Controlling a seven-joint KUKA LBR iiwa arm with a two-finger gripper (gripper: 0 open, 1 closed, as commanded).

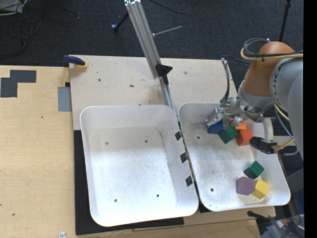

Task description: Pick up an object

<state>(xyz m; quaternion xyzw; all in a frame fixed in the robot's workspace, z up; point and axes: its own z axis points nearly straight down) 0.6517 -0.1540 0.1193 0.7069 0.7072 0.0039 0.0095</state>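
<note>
The right bin (213, 192) holds several small blocks. A blue block (215, 128), a green block (229, 134) and an orange block (243, 135) cluster near its far edge. My gripper (222, 114) hangs low right over that cluster, just above the blue block. Nearer the front right corner lie a second green block (254, 170), a purple block (244, 186) and a yellow block (262, 188). Nothing shows between the gripper's parts.
The left bin (94, 133) lies beside the right one, split by a divider with black clips (183, 157). A slanted aluminium post (146, 38) rises behind the bins. The grey arm with its orange band (265, 68) fills the right side.
</note>
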